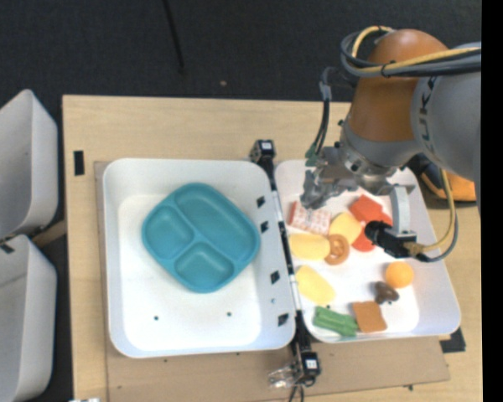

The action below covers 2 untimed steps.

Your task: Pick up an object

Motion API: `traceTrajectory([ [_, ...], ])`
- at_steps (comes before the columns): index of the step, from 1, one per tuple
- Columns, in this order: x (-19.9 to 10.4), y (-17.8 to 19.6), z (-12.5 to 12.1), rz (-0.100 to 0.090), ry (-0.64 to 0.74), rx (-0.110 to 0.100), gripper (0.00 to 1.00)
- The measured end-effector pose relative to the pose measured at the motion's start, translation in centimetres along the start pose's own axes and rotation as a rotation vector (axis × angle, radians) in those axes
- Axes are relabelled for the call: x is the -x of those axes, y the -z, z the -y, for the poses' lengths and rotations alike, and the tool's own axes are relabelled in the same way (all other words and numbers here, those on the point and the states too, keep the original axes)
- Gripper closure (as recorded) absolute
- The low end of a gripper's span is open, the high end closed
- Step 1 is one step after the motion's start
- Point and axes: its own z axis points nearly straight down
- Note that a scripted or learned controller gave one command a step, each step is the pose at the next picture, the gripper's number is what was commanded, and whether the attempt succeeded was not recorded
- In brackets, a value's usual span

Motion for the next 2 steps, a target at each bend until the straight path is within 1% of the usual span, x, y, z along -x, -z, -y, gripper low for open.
traceTrajectory([
  [1,-0.9,1.0,2.3,0.000,-0.001,0.001,1.00],
  [2,-0.1,0.6,1.0,0.001,-0.005,0.003,1.00],
])
